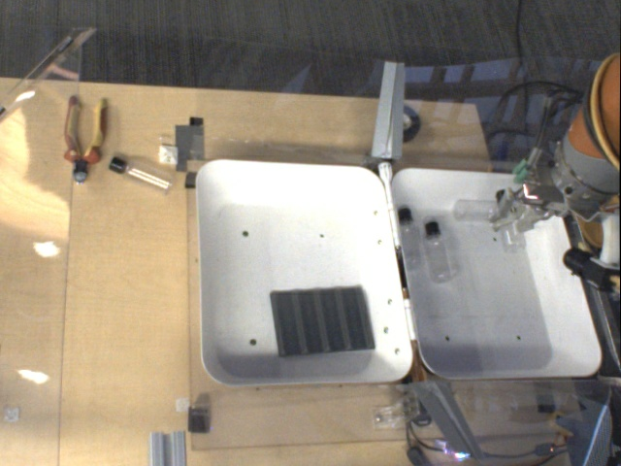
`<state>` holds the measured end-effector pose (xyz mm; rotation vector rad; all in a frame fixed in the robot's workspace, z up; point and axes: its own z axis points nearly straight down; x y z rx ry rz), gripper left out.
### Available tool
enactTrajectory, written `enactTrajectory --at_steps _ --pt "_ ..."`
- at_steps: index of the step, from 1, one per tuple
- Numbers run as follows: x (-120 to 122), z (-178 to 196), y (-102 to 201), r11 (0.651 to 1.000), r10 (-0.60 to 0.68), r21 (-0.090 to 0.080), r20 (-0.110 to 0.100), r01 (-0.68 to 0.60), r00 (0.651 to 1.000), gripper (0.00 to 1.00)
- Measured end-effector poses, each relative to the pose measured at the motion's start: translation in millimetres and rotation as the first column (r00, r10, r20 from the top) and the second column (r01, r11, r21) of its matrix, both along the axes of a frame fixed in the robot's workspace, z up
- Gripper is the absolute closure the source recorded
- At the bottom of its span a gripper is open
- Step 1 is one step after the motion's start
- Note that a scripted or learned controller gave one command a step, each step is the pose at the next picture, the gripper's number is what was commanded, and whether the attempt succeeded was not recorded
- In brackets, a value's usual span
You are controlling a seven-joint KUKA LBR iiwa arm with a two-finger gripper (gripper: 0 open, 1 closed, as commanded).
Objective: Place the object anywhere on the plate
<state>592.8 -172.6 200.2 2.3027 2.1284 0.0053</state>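
The clear vial [439, 253] lies lengthwise in the right bin [505, 357], black cap pointing away, while the gripper [511, 214] hovers nearby, its grip unclear

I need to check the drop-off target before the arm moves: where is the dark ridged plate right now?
The dark ridged plate lies in the left bin, near its front edge and slightly right of centre, across the divider from the clear vial in the right bin.

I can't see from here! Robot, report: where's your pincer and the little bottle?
Pincer over right bin, upper part. Clear vial lying in right bin, left side. Dark ridged plate in left bin.
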Motion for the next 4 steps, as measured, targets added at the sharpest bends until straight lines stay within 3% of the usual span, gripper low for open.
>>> enactTrajectory --at_steps 1,2,3,4 --pt "29.3 -30.9 80.2 0.988 0.158 0.002 -0.003 -0.158 0.988 1.00" --pt "74.0 -13.9 157.1 0.929 0.370 0.000 -0.001 -0.370 0.929 1.00" --pt "76.5 -8.1 244.5 0.848 0.530 0.000 0.000 -0.530 0.848 1.00" --pt "76.1 3.8 361.2 0.742 0.671 0.000 0.000 -0.671 0.742 1.00"
